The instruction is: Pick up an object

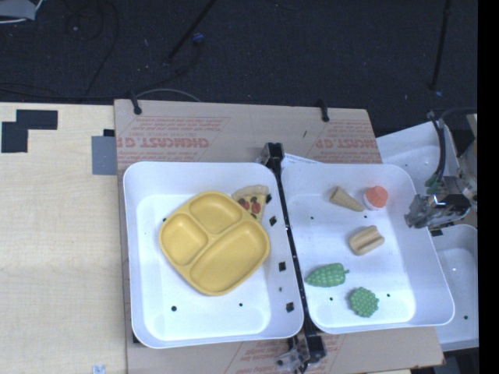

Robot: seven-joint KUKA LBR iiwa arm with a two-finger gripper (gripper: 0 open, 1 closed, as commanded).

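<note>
1. One fixed camera looks down on the bench from above, at a slant.
2. It stands far enough back to take in both the left bin (148, 209) and the right bin (421, 287) whole.
3. Dark floor (257, 37) lies along the top; the gripper (425, 213) enters at the right.

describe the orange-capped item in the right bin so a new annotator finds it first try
Start at the right white bin, the one nearer the gripper. Look along its far side, toward the right corner, where a small round piece with an orange-red top sits just right of a tan wedge. It is the only reddish thing in that bin; its neighbours are tan or green.
</note>
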